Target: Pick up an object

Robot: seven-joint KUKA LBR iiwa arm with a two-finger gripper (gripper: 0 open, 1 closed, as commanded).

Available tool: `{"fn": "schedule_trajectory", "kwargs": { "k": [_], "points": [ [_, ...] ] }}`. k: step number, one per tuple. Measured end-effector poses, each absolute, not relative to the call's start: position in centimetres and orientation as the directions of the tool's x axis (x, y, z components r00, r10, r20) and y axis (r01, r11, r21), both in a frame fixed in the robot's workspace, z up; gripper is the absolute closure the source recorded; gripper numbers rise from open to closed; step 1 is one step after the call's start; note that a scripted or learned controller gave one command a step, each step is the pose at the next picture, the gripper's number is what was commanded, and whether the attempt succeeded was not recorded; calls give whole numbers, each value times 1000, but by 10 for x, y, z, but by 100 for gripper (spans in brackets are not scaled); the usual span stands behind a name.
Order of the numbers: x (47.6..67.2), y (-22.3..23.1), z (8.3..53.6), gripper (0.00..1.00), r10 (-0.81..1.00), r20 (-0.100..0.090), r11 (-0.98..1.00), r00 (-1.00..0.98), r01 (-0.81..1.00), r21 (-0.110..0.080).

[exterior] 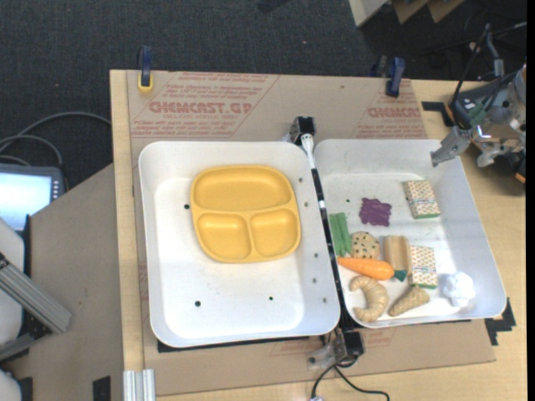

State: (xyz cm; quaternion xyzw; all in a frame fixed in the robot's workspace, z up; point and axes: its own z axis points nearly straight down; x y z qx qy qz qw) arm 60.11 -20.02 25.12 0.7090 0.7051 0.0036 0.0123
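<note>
The right bin (468, 192) holds several toy foods. Among them are a purple grape bunch (375, 211), a green bean pod (339, 233), a speckled cookie (364, 245), an orange carrot (365, 267), a tan croissant (371, 295), a bread stick (395, 252), two patterned square blocks (420, 198) (424, 265) and a white crumpled piece (457, 287). My gripper (449, 147) hovers over that bin's far right corner, apart from all the food, and I see nothing held in it.
A yellow three-part plate (246, 211) lies in the left bin (167, 249). Both bins rest on a brown cardboard sheet (209, 107) fixed by two blue clamps (146, 61) (394, 71). A black bracket (303, 129) sits between the bins at the back.
</note>
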Motion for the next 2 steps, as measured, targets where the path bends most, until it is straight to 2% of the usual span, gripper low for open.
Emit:
{"fn": "schedule_trajectory", "kwargs": {
  "k": [1,2],
  "points": [
    [573,-147,188,0,1000,3,3,-3,1000,-6],
    [525,-106,82,0,1000,3,-2,2,1000,1]
  ]
}}
